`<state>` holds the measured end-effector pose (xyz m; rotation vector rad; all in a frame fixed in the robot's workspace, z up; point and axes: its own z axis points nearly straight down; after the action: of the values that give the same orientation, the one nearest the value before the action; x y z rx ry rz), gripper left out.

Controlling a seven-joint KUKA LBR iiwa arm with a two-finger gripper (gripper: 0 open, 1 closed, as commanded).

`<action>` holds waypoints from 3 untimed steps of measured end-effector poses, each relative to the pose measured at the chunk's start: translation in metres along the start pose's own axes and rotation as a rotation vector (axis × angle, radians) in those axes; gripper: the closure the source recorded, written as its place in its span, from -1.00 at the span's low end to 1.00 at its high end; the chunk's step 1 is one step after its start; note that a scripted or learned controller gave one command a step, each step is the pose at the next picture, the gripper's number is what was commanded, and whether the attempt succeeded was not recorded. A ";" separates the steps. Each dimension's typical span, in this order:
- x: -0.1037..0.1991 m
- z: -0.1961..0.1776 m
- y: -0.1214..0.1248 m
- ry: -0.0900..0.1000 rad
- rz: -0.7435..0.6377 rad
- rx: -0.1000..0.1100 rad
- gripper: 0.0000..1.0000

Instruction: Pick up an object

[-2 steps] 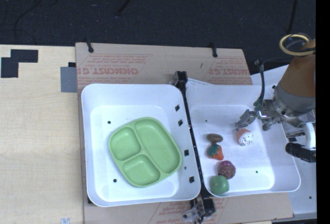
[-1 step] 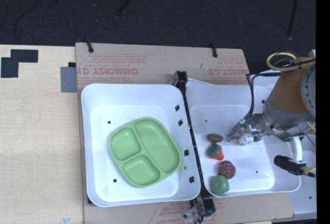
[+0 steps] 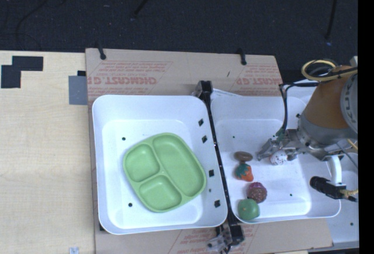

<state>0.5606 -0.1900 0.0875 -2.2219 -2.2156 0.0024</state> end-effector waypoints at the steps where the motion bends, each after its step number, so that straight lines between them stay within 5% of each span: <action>1: -0.001 -0.011 0.000 0.000 0.003 -0.001 1.00; 3: -0.004 -0.120 0.017 -0.003 -0.004 -0.008 1.00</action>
<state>0.5784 -0.1944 0.2072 -2.2224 -2.2260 -0.0033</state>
